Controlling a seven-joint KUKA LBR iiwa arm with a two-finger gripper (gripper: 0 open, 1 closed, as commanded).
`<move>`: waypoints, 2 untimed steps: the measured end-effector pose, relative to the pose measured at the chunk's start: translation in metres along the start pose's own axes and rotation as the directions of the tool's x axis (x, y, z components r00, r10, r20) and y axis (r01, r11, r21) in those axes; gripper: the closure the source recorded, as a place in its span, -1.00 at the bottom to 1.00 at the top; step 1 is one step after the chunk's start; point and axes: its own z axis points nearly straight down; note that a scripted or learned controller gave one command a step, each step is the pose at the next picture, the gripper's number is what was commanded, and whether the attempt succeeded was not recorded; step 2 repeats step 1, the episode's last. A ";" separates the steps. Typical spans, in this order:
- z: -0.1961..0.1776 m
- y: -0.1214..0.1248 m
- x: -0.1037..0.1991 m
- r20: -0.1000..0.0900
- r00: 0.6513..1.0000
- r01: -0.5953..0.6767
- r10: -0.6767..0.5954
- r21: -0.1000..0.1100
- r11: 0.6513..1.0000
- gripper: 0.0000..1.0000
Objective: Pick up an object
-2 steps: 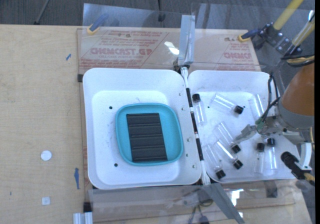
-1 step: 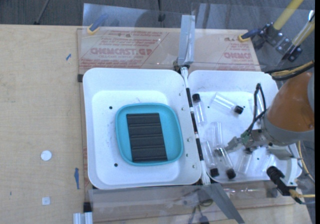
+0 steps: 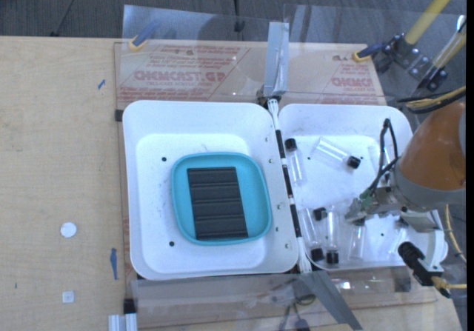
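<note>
Since the vials (image 3: 324, 233) by the right bin's (image 3: 337, 118) front edge look light, slick and brittle, pinch 1 mid-barrel; you cannot tell the gripper's (image 3: 363, 211) jaw state.

The bench (image 3: 52, 137) looks like pale matt wood. Both bins (image 3: 144, 129) are smooth glossy white plastic. The teal tray (image 3: 181, 174) is smooth plastic; the vials (image 3: 333, 152) are clear and glossy.
</note>
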 end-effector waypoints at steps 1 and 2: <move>-0.120 0.002 0.038 -0.002 0.999 -0.044 0.044 0.013 0.999 1.00; -0.120 0.002 0.038 -0.002 0.999 -0.044 0.044 0.013 0.999 1.00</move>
